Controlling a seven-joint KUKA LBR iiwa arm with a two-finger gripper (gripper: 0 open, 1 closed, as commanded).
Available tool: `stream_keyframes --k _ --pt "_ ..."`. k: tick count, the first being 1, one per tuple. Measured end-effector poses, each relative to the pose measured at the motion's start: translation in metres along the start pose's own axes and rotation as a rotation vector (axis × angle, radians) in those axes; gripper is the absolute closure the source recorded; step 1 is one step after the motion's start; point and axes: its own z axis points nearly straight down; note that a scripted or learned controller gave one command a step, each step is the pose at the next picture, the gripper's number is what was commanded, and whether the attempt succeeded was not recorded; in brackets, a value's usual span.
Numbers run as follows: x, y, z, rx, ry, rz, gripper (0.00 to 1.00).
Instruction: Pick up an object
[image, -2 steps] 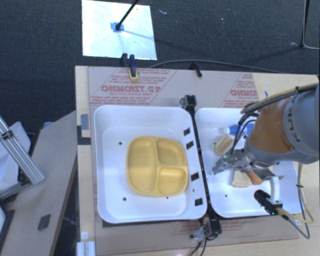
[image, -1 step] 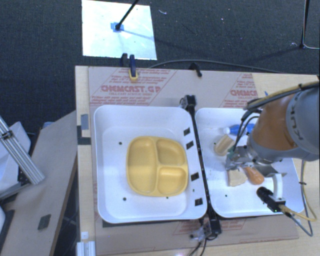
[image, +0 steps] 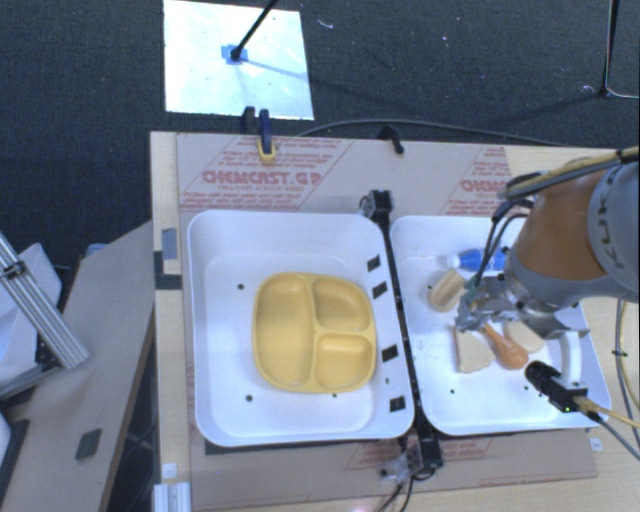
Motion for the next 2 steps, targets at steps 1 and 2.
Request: stream_keyframes --k 1,2 --pt "0.007 0.004 -0.061 -0.004 -0.001 -0.001 1.00" --pt "0.003 0.012 -0.106 -0.002 -0.001 0.000 1.00"
